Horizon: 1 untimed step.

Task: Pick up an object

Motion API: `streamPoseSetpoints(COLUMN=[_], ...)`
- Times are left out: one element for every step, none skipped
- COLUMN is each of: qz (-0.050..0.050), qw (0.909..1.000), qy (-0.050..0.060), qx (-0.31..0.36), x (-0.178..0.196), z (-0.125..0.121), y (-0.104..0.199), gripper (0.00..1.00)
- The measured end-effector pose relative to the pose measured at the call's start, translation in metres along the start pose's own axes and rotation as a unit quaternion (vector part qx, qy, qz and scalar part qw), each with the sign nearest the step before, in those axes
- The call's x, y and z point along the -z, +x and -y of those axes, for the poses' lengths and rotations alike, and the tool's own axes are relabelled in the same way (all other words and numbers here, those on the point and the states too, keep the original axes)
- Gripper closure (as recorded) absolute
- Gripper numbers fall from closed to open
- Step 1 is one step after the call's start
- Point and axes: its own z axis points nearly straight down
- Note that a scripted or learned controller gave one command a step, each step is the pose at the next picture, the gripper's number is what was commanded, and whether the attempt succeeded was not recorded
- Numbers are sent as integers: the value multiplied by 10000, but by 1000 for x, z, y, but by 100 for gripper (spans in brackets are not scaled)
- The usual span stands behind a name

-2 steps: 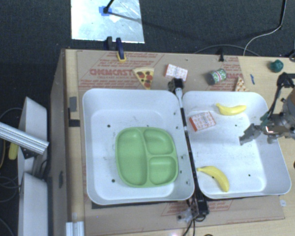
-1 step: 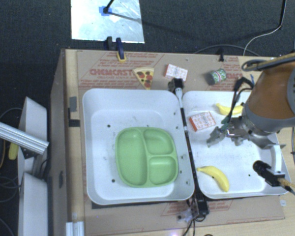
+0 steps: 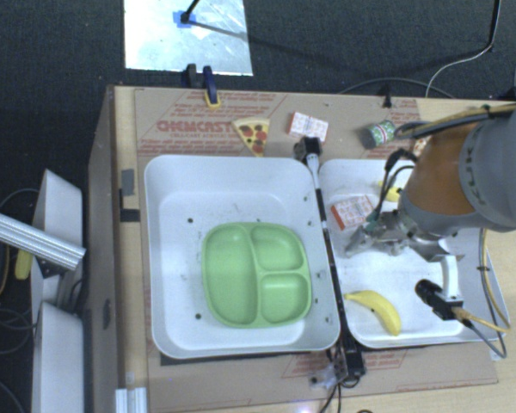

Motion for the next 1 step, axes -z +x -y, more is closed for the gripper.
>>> streamPoseSetpoints(qz=[-1], qw=[10000], qy=[-5], qx=[16], x=[0], z=[-85], y=[-8], gripper=[0])
